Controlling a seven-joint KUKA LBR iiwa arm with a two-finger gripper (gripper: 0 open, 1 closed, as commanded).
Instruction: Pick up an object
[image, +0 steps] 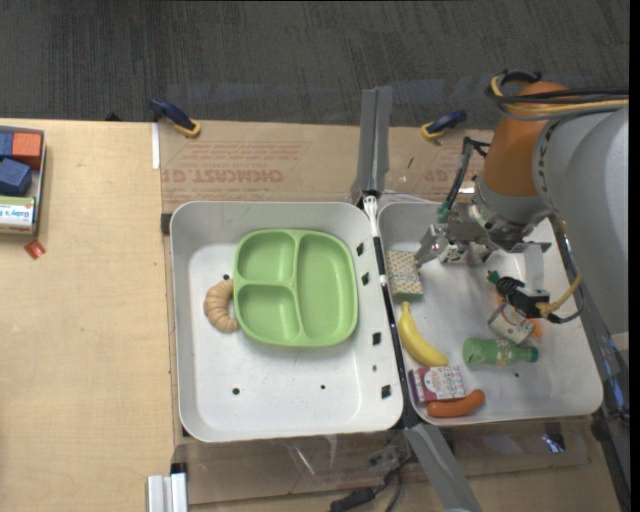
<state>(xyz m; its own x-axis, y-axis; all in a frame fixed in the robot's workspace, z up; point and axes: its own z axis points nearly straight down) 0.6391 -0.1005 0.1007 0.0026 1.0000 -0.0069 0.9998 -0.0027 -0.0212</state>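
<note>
My gripper hangs low over the back of the right bin, under the orange wrist band. Its fingers look open, with nothing between them. Just left of it a speckled green and beige sponge block lies against the bin's left wall. A yellow banana lies below the sponge. Further front are a pink packet and an orange-red sausage. A green bottle lies to the right, with a small white and orange item just above it.
The left bin holds a green divided plate and a tan pastry by the plate's left edge. Blue and red blocks sit on the bench at far left. A black cable loops over the right bin.
</note>
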